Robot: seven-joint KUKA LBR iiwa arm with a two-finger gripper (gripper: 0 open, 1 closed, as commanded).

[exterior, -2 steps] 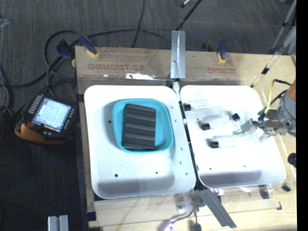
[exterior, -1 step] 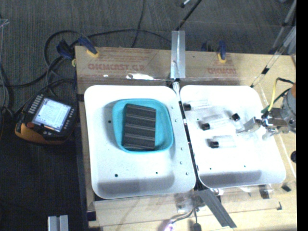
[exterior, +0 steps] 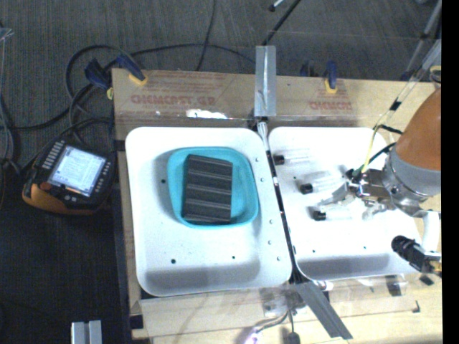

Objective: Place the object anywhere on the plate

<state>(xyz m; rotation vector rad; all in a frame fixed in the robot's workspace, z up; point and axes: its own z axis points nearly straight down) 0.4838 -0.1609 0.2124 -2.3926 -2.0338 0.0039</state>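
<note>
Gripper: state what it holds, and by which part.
Nothing. The gripper hangs open over the right bin, nothing between its fingers; the dark ridged block lies on the blue plate, left bin.

Smooth glossy white plastic bins point(exterior: 154, 264), turquoise plate point(exterior: 247, 199) of smooth plastic look, dark grey ribbed matt block point(exterior: 208, 188), pale raw wooden bench point(exterior: 215, 92), dull metal divider strip point(exterior: 265, 84), grey metal gripper point(exterior: 351, 192)

The block point(exterior: 209, 188) lies on the plate point(exterior: 247, 192), which sits in the left bin point(exterior: 143, 213). The gripper point(exterior: 337, 192) hangs over the right bin point(exterior: 337, 256).
</note>
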